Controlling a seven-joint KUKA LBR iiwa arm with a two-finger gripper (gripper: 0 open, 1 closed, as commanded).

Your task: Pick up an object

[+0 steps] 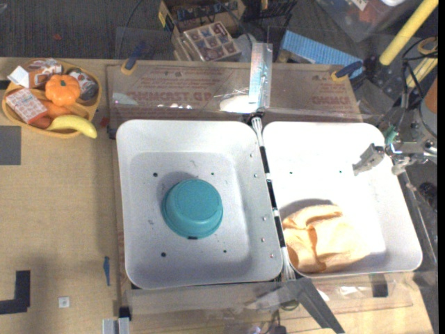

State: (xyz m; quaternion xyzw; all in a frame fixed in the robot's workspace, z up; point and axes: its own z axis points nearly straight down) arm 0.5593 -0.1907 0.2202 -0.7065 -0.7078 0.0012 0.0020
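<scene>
A teal bowl lies upside down in the middle of the left bin. A crumpled yellow-orange cloth rests in the front left corner of the right bin. My gripper is at the right bin's right side, above its floor. It is well to the right of and behind the cloth, touching neither object. Nothing shows in its grasp.
A basket of toy fruit with a banana and a pumpkin stands on the bench at the far left. A clear plastic sheet lies behind the bins. Cables and arm hardware crowd the right bin's right edge.
</scene>
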